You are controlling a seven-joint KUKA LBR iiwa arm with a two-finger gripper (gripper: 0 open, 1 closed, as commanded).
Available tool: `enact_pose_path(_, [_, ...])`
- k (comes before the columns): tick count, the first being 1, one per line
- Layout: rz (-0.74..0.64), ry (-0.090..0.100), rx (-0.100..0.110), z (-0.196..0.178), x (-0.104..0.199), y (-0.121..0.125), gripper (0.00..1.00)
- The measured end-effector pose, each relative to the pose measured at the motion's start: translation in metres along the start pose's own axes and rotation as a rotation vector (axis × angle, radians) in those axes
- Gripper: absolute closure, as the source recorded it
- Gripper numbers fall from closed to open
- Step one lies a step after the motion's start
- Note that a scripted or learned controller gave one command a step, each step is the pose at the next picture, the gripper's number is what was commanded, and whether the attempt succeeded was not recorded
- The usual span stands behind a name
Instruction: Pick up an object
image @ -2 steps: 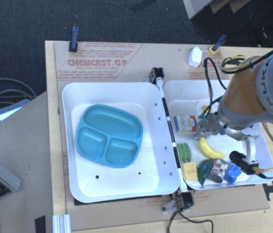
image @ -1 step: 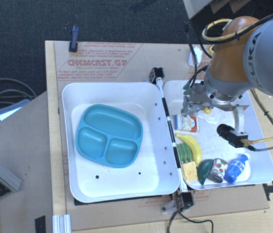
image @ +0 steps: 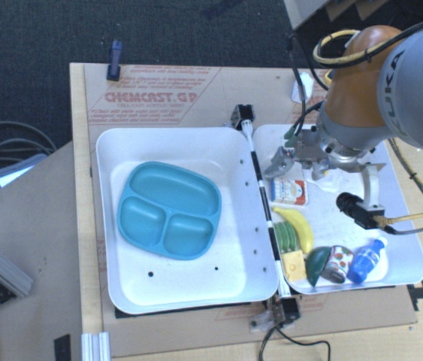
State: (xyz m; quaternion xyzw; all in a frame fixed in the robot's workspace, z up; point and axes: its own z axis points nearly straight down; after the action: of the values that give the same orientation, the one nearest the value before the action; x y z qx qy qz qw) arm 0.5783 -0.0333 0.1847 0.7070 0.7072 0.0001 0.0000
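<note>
In the camera view, two white bins are seen side by side on the worktop (image: 82, 201), which is covered by a sheet of brown card (image: 158, 96) printed in red. The left bin (image: 110, 156) is occupied by a blue divided plate (image: 170, 209), set flat near its middle.

The grey arm (image: 414, 74), with its orange band, is seen reaching in from the right over the far part of the right bin (image: 395, 243). The gripper (image: 299, 170) is positioned low over that bin, close to the divider between the two bins. The metal fingers (image: 279, 162) are seen spread apart, and nothing is gripped between them.

A small white carton (image: 290, 192) with a red and orange label is found just below the fingers. Whether it is touched by them cannot be told. Nearer the camera, a yellow banana (image: 299, 228) is laid beside a green pod-like item (image: 285, 237), which lies against the divider.

Along the near edge of the right bin a row is formed by a yellow block (image: 294, 265), a dark green object (image: 317, 265), a patterned cup (image: 336, 264) and a blue bottle (image: 366, 259), each packed closely against the next.

A black clip (image: 243, 115) is seen at the far end of the divider, and a small blue item (image: 113, 59) at the far left corner of the card.
</note>
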Motion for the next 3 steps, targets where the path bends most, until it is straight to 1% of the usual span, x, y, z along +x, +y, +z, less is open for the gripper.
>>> enact_pose_path(1, [0.002,0.0,0.002,0.0,-0.021,-0.074,0.0])
enact_pose_path(2, [0.0,0.002,-0.007,0.096,-0.058,-0.082,0.0])
enact_pose_path(3, [0.0,0.001,-0.019,0.082,-0.058,-0.079,1.0])
